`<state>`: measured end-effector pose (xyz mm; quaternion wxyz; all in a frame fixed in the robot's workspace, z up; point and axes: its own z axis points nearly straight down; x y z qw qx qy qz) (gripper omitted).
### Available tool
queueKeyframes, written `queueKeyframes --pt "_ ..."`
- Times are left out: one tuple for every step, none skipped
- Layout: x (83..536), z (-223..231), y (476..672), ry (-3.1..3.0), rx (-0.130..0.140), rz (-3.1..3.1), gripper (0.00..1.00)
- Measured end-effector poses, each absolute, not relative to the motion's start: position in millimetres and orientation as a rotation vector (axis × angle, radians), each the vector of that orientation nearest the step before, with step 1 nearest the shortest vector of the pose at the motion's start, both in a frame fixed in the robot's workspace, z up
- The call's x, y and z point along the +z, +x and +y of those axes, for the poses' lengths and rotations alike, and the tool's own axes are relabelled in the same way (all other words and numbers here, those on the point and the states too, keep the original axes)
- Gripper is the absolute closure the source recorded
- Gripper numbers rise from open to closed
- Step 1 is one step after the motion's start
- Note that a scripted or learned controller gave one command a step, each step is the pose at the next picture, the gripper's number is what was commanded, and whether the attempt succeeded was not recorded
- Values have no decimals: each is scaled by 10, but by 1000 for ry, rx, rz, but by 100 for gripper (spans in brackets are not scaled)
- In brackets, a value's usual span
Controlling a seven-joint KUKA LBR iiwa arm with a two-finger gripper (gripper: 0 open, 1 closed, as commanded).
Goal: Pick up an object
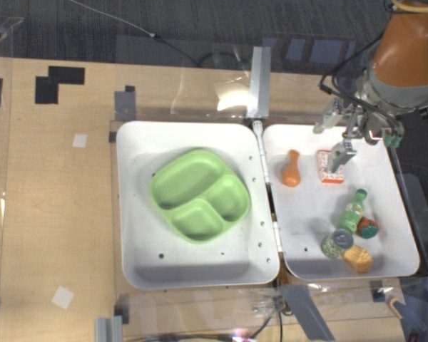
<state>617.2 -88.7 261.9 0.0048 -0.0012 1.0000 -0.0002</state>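
Arm: enters from the right, wrist above the right bin's point(406, 248) far corner
Hand point(339, 159): points down; fingers' state cannot be told
Carton point(330, 168): red-white, directly under the hand, beside the orange gourd point(291, 169)

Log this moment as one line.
gripper: over red-white packet, right bin | grasp: unconfirmed | green tray: left bin

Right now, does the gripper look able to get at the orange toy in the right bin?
Probably yes. The orange toy lies alone on bare floor of the right bin, apart from the white and red box under the gripper. Nothing covers it.
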Motion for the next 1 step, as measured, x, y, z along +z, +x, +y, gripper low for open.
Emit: queueKeyframes --pt "1299 -914 6394 296 2 3130 0"
